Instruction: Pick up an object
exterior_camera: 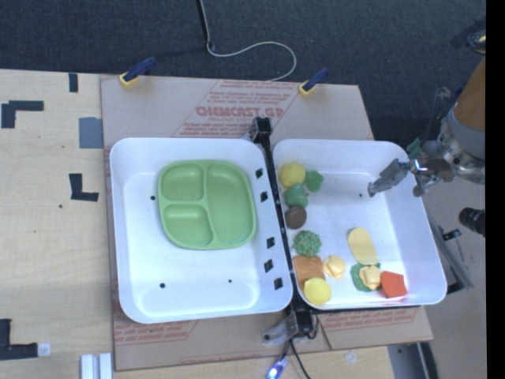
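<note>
The tool, whose state I cannot tell, hovers over the right bin; the small yellow ball looks light, smooth, best gripped across its middle.

Open floor beside crowded toys

I see even, fairly bright light from overhead. The two white bins come out almost washed white, their inner walls hard to read. Shadows are soft and short; a faint grey one lies along the left bin's lower inside edge. The dark carpet stays dim and grainy. The arm at the right looks slightly blurred. Small toys are soft, low in detail.
</note>
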